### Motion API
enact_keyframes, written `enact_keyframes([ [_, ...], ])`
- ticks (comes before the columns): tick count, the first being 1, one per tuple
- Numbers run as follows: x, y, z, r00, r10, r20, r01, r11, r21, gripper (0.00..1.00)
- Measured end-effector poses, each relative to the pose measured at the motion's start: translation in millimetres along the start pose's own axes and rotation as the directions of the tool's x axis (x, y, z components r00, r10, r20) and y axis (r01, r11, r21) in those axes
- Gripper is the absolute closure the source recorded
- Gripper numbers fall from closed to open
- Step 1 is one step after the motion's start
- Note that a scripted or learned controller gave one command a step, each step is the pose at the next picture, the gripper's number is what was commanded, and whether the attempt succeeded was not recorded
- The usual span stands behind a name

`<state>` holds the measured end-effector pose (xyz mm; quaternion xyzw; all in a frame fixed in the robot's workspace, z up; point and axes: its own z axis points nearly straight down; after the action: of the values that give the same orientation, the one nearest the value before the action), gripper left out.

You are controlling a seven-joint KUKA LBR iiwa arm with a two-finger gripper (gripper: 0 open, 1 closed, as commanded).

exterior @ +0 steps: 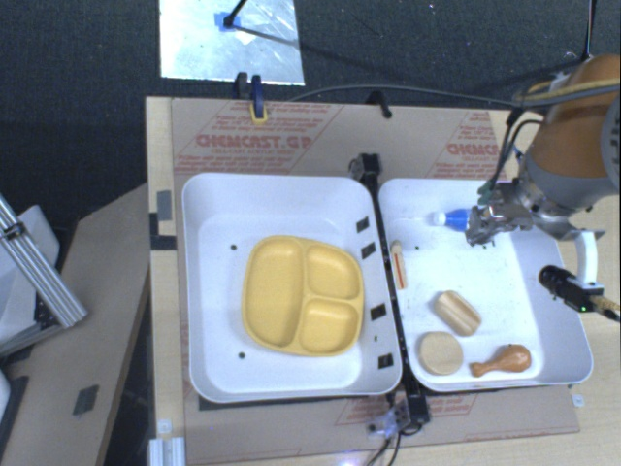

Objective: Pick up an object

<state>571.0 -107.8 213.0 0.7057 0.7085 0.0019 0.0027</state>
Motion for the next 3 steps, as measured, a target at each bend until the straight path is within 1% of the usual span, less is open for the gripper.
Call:
enact_keyframes([
  [1,56,8,6,1.000,-0.005,-0.003,0.005,1.000,0.004,1.00],
  [2,104,15,-6,1.000,-0.005,-0.003,0.005,1.000,0.003,1.00],
  [3,164,33,-15,1.000,-0.006,-0.004,0.006,1.000,0.002,1.00],
])
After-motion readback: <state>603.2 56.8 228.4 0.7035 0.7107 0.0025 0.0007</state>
